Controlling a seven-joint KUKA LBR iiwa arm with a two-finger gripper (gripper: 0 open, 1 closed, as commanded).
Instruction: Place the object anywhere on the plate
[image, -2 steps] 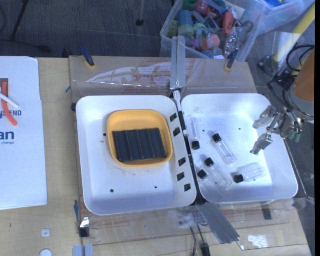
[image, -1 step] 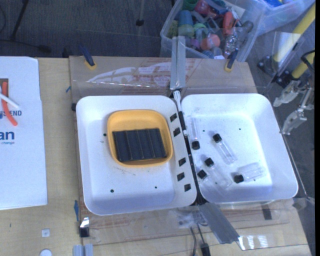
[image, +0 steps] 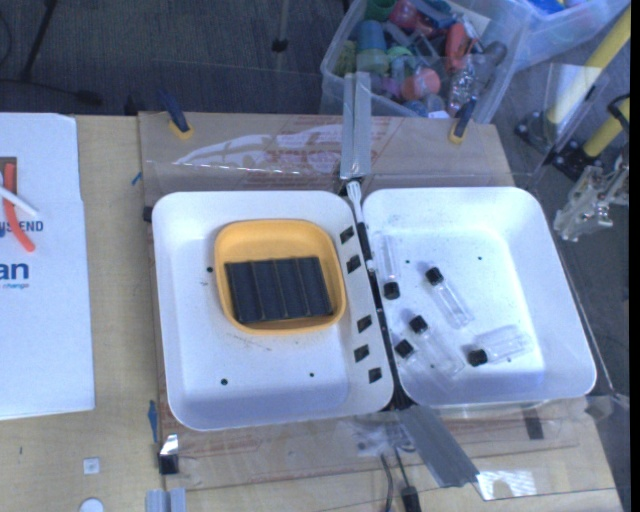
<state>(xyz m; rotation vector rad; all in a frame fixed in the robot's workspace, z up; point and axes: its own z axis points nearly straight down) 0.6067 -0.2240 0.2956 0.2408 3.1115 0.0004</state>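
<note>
From above, the yellow plate (image: 228, 243) sits in the left bin (image: 190, 330), a little toward the bin's back. A dark ridged block (image: 279, 290) lies flat on the plate, covering most of its middle and front, with yellow rim showing all round it. The rest of the left bin's floor is bare white with a few dark specks.

A row of small black tabs (image: 361, 295) runs down the seam where the two bins meet, and a metal strip (image: 352, 125) stands at the back end of that seam.

The right bin (image: 520, 215) holds several clear vials with black caps (image: 446, 295), scattered across its left and front part. Some lie just beside one another, and all are well apart from the plate.

Around the bins, a white printed sheet (image: 40, 330) lies on the bench at the left. A clear tub of coloured toys (image: 420, 50) stands behind. Two blue clamps (image: 178, 122) grip the brown board under the bins. Nothing lies over the plate or block.
</note>
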